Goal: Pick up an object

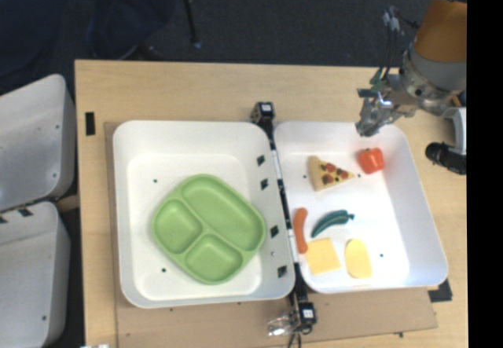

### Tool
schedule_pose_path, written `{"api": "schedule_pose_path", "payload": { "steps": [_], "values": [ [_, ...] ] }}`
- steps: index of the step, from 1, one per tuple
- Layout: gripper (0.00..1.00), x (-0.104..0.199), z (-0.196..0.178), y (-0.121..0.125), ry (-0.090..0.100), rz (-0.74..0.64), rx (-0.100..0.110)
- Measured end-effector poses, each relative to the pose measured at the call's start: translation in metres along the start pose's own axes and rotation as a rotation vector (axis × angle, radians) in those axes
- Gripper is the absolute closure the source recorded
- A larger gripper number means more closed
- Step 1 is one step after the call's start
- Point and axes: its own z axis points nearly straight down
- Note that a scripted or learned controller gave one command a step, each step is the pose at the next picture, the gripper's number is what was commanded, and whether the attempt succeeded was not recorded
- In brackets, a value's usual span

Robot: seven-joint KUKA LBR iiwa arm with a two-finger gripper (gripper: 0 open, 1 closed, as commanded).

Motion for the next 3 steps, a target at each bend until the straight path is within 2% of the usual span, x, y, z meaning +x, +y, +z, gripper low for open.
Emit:
{"api": "schedule_pose_path", "payload": {
  "steps": [3],
  "values": [
    [1.0,0.16,0.041,0.021,0.002,-0.001,0.008]
  ]
}}
